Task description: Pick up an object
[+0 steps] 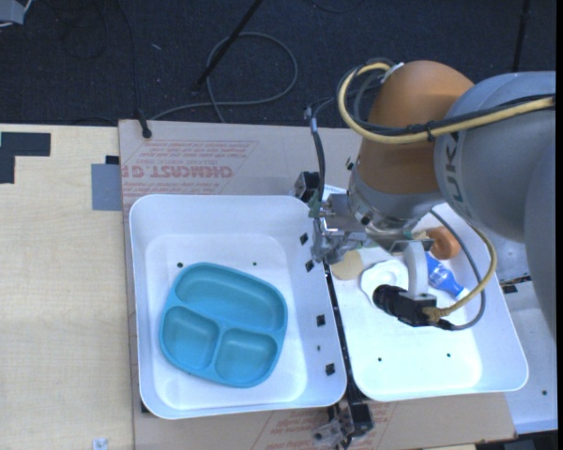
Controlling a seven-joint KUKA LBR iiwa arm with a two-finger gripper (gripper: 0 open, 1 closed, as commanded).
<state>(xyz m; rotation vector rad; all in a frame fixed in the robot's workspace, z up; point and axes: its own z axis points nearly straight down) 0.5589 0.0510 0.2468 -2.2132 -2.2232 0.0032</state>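
My gripper [330, 240] hangs low over the left rim of the right bin [432, 368], close to the divide between the two bins. Just to its right lies a small beige object [347, 266], partly under the wrist. A white rounded object [387, 274] sits beside that one. Further right, an orange object [444, 244] and a blue object [442, 278] peek out from under the arm. The big orange and grey arm hides the back of this bin.
The left bin [155, 251] holds a blue divided plate [224, 323] lying flat in its middle. Both bins rest on a cardboard sheet [188, 162] on the pale bench. Dark floor with cables lies behind.
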